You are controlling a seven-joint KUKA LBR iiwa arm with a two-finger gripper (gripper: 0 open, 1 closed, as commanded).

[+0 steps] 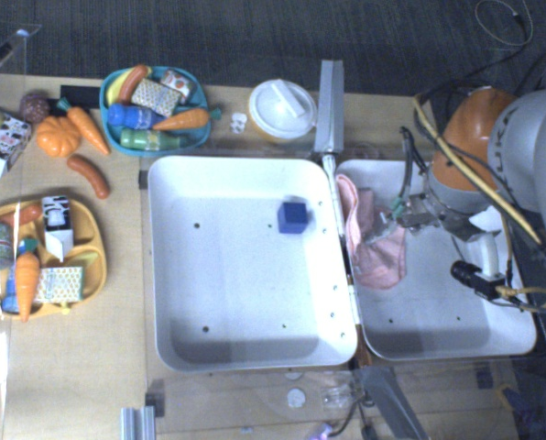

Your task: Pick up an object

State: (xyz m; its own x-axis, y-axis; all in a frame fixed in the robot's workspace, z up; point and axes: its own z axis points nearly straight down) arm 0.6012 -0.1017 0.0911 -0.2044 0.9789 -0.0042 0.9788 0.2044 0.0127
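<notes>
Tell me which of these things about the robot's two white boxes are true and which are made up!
1. A blue cube sits in the left bin. True.
2. The pink cloth lies in the left bin. False: it lies in the right bin, near its left wall.
3. The gripper is over the right bin, close to the pink cloth. True.
4. The blue cube is touching the pink cloth. False: they are apart, in different bins.
5. A round white lid rests on the bench behind the bins. True.
</notes>
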